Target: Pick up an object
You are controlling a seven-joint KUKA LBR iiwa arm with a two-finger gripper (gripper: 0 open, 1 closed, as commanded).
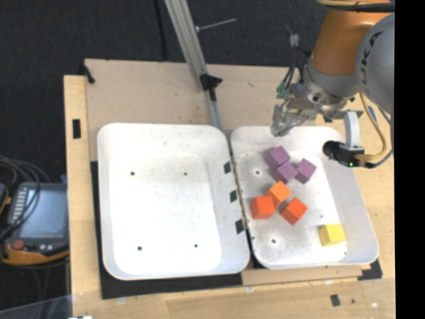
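Blocks (287, 185) fill right bin (355, 244).

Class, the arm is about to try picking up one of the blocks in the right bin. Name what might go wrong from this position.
1. The purple blocks and the orange blocks sit bunched together, so the gripper may well strike a neighbour or shove the cluster instead of gripping one.
2. The yellow block lies near the rim of the right bin, leaving little room on that side.

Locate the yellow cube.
The yellow cube sits in the right bin, near its front right corner, apart from the orange cubes to its left.
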